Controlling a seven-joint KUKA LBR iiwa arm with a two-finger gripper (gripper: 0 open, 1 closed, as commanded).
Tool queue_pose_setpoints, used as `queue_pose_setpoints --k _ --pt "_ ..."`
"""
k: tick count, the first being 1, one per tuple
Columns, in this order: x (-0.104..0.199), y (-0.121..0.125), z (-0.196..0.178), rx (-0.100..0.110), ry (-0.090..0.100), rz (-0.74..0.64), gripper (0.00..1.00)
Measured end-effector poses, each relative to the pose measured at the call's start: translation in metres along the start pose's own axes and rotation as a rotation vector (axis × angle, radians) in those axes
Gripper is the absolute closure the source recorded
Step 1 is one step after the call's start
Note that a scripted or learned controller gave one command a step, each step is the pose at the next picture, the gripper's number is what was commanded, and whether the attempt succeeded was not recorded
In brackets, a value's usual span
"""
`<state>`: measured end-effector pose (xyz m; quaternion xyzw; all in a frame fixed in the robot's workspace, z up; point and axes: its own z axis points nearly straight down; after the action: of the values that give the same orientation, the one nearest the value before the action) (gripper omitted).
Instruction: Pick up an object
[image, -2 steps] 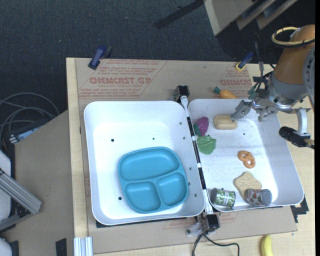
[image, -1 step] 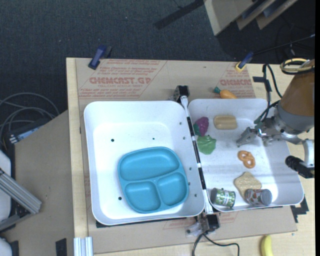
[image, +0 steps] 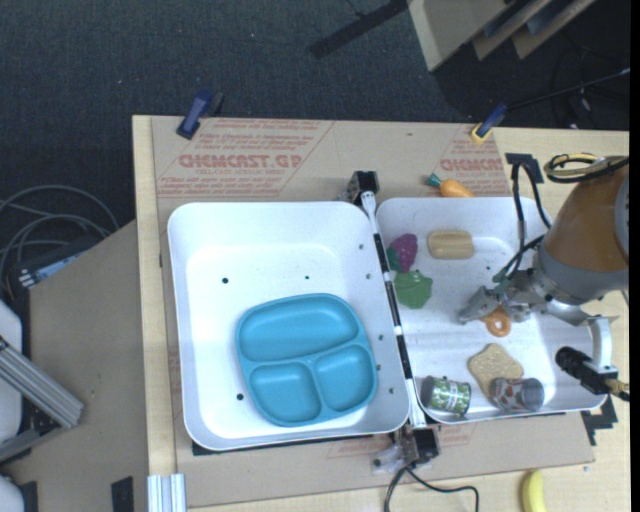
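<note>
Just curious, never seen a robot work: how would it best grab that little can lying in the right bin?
Across its round sides at mid-length, coming straight down. The can lies on its side near the bin's front left corner, so approaching from the open middle looks safest.

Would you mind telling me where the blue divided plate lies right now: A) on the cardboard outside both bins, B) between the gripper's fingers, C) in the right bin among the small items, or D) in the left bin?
D: the blue divided plate lies flat on the floor of the left bin, apart from the gripper, which is over the right bin.
</note>
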<state>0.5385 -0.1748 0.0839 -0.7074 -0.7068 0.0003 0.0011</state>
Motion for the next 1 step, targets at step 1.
queue_pose_setpoints --k 1 --pt "-0.0002 0.0009 -0.0106 -0.003 -0.001 0.001 1.0"
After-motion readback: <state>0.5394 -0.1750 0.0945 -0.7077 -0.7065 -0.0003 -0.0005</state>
